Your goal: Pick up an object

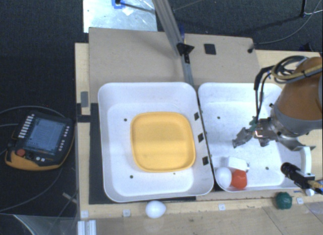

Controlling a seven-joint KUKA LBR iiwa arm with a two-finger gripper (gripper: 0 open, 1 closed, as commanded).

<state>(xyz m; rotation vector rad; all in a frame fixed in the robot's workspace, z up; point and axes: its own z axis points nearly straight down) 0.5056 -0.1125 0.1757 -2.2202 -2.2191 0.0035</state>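
Note:
In the right bin (pixel 227 102), three small objects lie together in the near left corner: a white ball (pixel 222 175), a red-orange object (pixel 238 179) and a white block (pixel 237 163). My gripper (pixel 246 136) hangs over the middle of this bin, a short way behind and to the right of the cluster, and nothing is visible in it. The arm's orange band (pixel 303 95) shows at the right edge. A square yellow plate (pixel 163 141) lies flat in the left bin (pixel 113 128).
A white egg-shaped object (pixel 155 208) rests on the bench in front of the left bin. A green object (pixel 283 200) sits by the right bin's front right corner. A metal pole (pixel 171 24) slants behind the bins. Cables (pixel 267 77) loop from the arm.

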